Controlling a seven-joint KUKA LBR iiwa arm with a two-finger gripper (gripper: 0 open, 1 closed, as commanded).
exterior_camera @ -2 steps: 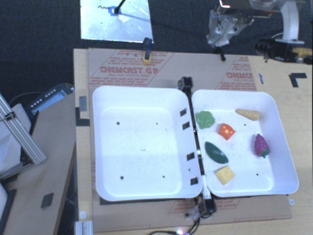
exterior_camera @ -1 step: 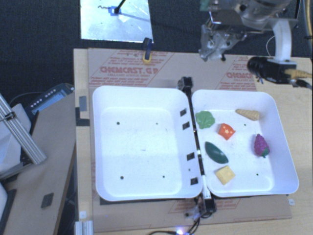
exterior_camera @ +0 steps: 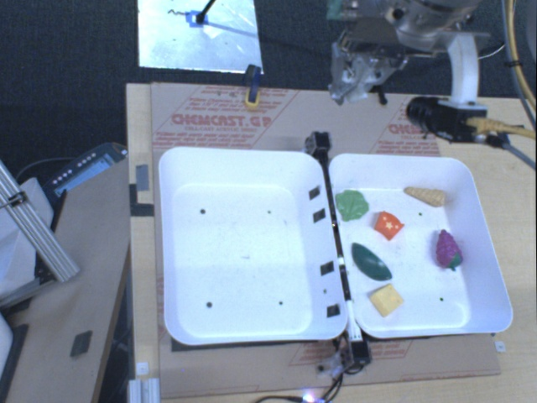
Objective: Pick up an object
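Tool (exterior_camera: 357,81) (grip state unclear) hangs well above the green lettuce (exterior_camera: 351,205).

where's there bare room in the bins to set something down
The left bin offers bare white floor from wall to wall. In the right bin, free floor lies along the near wall right of the yellow block and below the purple grapes. It is crowded near the divider, where the green leafy piece, red piece and dark green piece cluster.
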